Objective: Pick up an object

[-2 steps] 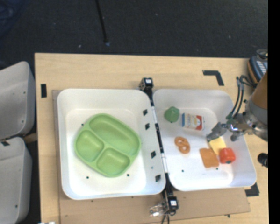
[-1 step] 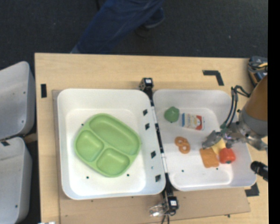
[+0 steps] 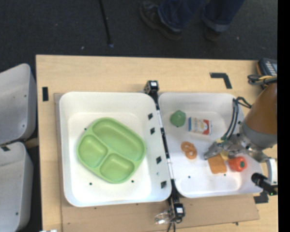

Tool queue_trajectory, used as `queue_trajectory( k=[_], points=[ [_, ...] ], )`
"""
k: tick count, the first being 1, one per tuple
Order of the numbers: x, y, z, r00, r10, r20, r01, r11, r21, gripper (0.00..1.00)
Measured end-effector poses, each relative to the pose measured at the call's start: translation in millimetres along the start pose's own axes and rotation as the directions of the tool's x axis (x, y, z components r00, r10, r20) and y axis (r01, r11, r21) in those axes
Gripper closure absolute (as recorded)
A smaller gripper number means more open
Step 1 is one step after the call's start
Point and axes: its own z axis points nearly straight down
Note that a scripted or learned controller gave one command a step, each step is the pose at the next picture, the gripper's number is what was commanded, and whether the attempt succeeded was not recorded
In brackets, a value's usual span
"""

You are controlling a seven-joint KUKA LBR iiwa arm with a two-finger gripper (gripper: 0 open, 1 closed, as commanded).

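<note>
The right bin (image 3: 198,98) holds a green ball-like object (image 3: 178,118), a white carton with red and blue print (image 3: 200,125), an orange pretzel-shaped ring (image 3: 188,150), a tan-orange block (image 3: 217,165) and a red tomato-like piece (image 3: 237,164). My gripper (image 3: 218,151) is low in this bin, just above the tan-orange block and left of the red piece. Its grey fingers point left toward the ring. I cannot make out anything held between them.
The left bin (image 3: 67,129) holds a green three-compartment plate (image 3: 111,150). A divider with black clips (image 3: 160,139) separates the bins. The arm's orange band (image 3: 266,112) rises over the right bin's right edge. A person's feet (image 3: 159,16) stand beyond the bench.
</note>
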Motion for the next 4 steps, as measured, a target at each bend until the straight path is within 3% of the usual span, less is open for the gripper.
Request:
queue_trajectory(
  k=[1, 3, 4],
  points=[
    [-2, 2, -15, 1.000, 0.004, 0.003, -0.004, 1.000, -0.009, 1.00],
    [-7, 4, -125, 1.000, -0.005, 0.000, 0.005, 1.000, -0.006, 1.00],
    [43, 13, -138, 1.000, -0.010, -0.003, 0.010, 1.000, -0.004, 1.00]
  ],
)
